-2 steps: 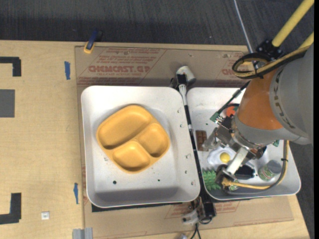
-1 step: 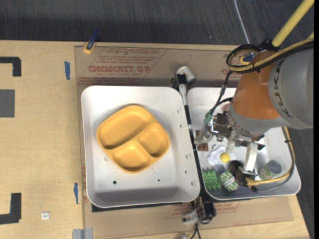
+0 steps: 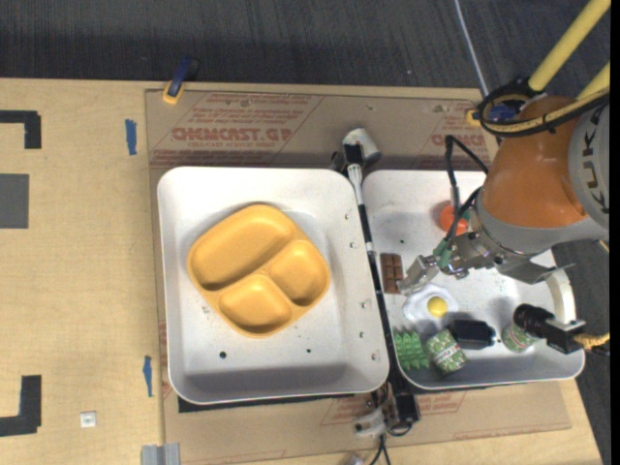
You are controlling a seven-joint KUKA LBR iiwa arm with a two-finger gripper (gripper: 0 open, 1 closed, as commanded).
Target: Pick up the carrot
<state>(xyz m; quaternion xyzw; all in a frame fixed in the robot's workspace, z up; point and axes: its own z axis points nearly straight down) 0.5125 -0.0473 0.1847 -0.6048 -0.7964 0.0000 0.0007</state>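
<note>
The carrot lies in the right bin toward the counter's far edge, half hidden under the arm's wrist; pincer hangs just nearer w/ nothing visibly gripped (open or closed: can't tell), prob. lining up.

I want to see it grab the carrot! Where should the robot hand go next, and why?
Probably a small shift toward the bin's far side. The gripper hangs above the fried egg in the right bin, while the carrot peeks out orange beside the arm, farther back. Most of the carrot is hidden by the arm.
</note>
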